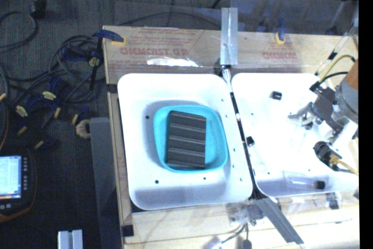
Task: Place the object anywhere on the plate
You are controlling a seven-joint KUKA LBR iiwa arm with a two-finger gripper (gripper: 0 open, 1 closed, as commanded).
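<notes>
A blue plate (218, 151) lies in the middle of the left bin (133, 143). A dark grey ribbed block (186, 139) rests flat on the plate, well inside its rim. My gripper (307, 115) hangs over the right side of the right bin (271, 143), far from the plate, and I see nothing gripped in it. The arm comes in from the right edge, with its orange band just showing there.
A small black piece (275, 95) lies near the back of the right bin. A clear tube with a dark end (304, 183) lies along that bin's front wall. Cables trail from the wrist (329, 154). A metal divider post (229, 38) stands between the bins at the back.
</notes>
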